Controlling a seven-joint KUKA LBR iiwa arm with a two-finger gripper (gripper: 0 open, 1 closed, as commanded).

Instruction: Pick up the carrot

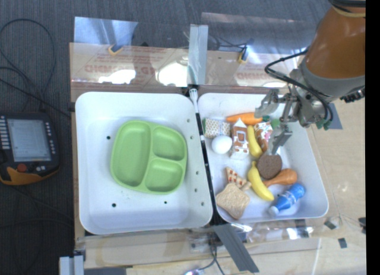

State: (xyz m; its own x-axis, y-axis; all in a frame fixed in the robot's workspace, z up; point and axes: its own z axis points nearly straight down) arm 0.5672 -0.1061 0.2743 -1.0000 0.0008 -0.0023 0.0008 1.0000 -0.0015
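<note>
Approaching | gripper (279,132) fingers apart, empty, right of centre | carrot (243,117) just upper left | you'd shift there, descend

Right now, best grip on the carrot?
Take the carrot across its thick middle, coming straight down from above. It lies flat along the far edge of the right bin, lengthwise left-right, with the milk carton and banana crowding its near side.

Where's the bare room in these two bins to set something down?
Left bin: bare white floor all around the green plate, widest along the near edge. Right bin: crowded, with the carrot, egg, bananas and bread packed together under the claw.
</note>
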